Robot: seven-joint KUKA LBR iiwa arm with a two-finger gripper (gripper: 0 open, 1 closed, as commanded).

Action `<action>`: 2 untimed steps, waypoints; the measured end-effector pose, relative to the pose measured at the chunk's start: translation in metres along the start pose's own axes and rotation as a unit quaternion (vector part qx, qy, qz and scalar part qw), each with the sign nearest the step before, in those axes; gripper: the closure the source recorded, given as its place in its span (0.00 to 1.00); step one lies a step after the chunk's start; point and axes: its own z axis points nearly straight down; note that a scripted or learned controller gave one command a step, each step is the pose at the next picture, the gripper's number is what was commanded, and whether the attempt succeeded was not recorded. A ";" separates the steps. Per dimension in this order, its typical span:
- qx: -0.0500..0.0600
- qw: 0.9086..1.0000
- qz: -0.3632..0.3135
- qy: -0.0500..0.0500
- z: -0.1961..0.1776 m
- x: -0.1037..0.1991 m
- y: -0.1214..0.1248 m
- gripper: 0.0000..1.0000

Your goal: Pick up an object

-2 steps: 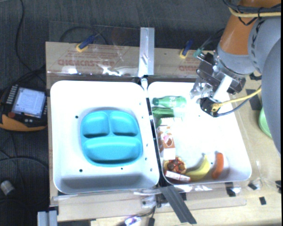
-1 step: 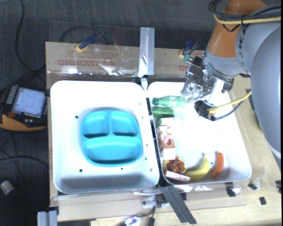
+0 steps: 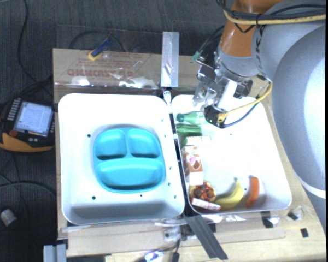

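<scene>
Grey arm with orange band [image 3: 246, 15] reaching in from right, over far end of right shallow white bin [image 3: 273, 162]. Two-finger gripper [image 3: 208, 103] low at far-left corner of that bin, just beside green plastic item [image 3: 188, 122]; appears to touch or overlap its right end, contact not certain. Gripper state: cannot tell, tips lost among dark wrist hardware and yellow cable [image 3: 246, 107]. Nothing seen clamped. Green plastic item lying flat against left wall of right bin, near far end. Small white-and-red printed carton [image 3: 193, 162] next along same wall, toward near side, close to green item. Red-brown patterned packet [image 3: 203, 192] at near-left corner, touching or just beside carton. Yellow banana [image 3: 230, 195] curved along near wall, right of packet, touching it. Orange-red elongated object [image 3: 252, 191] just right of banana, tilted, near banana tip. Middle and right of right bin bare white. Left shallow white bin [image 3: 76, 113] holding light-blue three-compartment plastic tray [image 3: 130, 158], centred, flat. Clear plastic bag with red print [image 3: 109, 70] on bench beyond left bin. Orange-cased handheld screen unit [image 3: 26, 123] on dark floor left of bench, well apart from bins.
</scene>
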 end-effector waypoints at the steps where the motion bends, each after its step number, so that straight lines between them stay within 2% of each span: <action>1: 0.000 1.000 0.014 0.000 -0.015 -0.073 -0.007 1.00; 2: 0.000 1.000 -0.030 0.000 -0.009 -0.088 -0.030 1.00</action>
